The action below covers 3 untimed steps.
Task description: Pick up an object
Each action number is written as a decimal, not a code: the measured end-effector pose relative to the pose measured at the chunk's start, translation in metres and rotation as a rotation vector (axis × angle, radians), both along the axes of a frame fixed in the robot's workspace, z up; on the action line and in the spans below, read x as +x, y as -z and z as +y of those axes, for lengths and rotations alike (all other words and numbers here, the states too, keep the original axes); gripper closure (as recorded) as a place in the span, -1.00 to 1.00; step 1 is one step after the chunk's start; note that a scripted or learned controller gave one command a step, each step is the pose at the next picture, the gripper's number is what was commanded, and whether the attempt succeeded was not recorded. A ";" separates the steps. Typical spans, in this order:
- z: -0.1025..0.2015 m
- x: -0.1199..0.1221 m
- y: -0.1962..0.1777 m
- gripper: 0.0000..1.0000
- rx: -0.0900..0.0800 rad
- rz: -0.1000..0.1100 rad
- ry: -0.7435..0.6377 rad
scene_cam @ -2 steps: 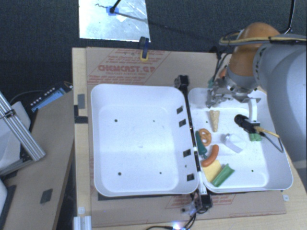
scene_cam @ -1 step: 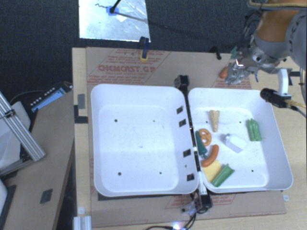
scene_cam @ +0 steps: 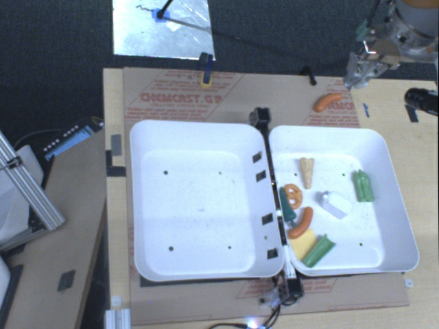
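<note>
Bench [scene_cam: 226,91] (brown board) | dark carpet [scene_cam: 55,33] behind | pincer [scene_cam: 357,74] past right bin [scene_cam: 401,204], state unclear

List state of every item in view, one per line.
gripper: raised beyond the bins, over the bench
orange sausage: on bench, outside bins
cone: lying in right bin
pretzel: flat in right bin
white block: lying in right bin
green piece: lying in right bin

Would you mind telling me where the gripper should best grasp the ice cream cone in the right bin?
Probably across the wide upper end of the ice cream cone, coming straight down from above. It lies flat, pointing its narrow tip toward the pretzel, with bare bin floor on both long sides, so the fingers should fit there.
</note>
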<state>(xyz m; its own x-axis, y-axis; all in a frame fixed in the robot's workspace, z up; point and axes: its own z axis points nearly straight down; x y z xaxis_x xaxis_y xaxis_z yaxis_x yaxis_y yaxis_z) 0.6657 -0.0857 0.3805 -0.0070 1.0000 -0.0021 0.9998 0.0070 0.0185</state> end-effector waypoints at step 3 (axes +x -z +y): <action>0.016 0.003 -0.155 1.00 0.001 0.015 0.001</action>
<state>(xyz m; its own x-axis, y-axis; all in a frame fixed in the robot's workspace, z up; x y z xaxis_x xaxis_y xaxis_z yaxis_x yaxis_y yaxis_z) 0.6685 -0.0697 0.5354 -0.0056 1.0000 -0.0008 1.0000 0.0056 0.0033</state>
